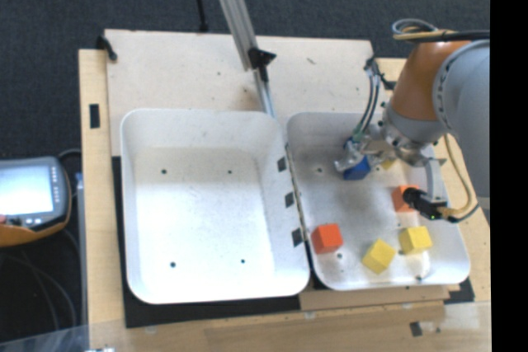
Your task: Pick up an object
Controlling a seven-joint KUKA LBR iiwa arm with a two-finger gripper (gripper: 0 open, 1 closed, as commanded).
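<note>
Two white bins sit side by side on the bench (165,70), and the arm (433,86) reaches down into the right bin (330,132). Whether the fingers (356,161) pinch anything cannot be told. A blue object (355,170) lies right under them, likely the target. Below them rest an orange cube (327,237) and two yellow cubes (415,240) (379,255).
</note>
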